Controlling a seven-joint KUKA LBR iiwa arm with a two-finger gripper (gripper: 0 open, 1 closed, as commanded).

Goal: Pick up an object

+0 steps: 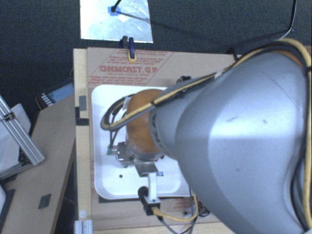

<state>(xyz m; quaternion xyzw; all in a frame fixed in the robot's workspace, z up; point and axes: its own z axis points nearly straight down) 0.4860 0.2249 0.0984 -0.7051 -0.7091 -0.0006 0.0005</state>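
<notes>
My grey arm (pixel 234 145) reaches in from the right and covers most of the scene. Its orange band (pixel 141 121) sits above the wrist, low over a white bin (pixel 105 130). The gripper (pixel 129 157) hangs under the wrist, pointing down into the bin's middle. A white bracket (pixel 152 185) with a black cable end sticks out toward the bin's near rim. A small dark speck (pixel 121 175) lies on the bin floor just left of the wrist. The arm hides the right part of the bin and whatever lies under it.
A cardboard sheet with red print (pixel 129 69) lies behind the bin, held by a blue and yellow clamp (pixel 129 48). A shiny foil sheet (pixel 116 13) lies farther back. An aluminium rail (pixel 19 133) slants at the left. Yellow cable (pixel 175 217) loops at the near edge.
</notes>
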